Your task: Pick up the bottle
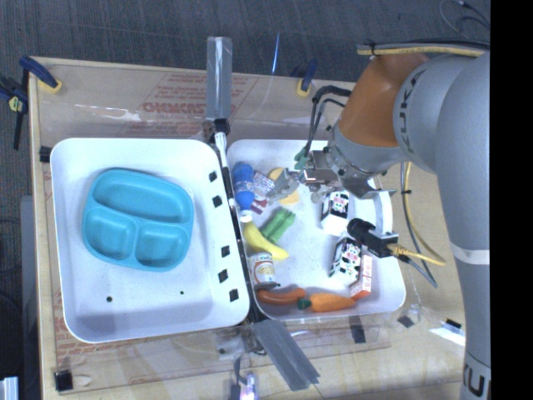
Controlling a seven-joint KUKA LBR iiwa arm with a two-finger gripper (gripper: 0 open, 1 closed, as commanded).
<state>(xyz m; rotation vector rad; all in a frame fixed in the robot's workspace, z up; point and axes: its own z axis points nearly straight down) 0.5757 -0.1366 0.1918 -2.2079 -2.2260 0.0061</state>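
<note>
The bottle (248, 187) is clear plastic with a blue cap and lies on its side at the upper left of the right bin (385, 223), close to the divider. My gripper (291, 177) hangs just to the right of the bottle's clear end, at or very near it. The grey wrist and orange band rise behind it to the right. Whether the bottle is between the gripper's tips cannot be made out.
The right bin also holds a banana (263, 242), a green piece (279, 223), a small jar (264, 269), a carrot (333, 302), a sausage (281, 293) and cow-patterned cartons (345, 257). A blue divided tray (139, 219) lies in the left bin (75, 298).
</note>
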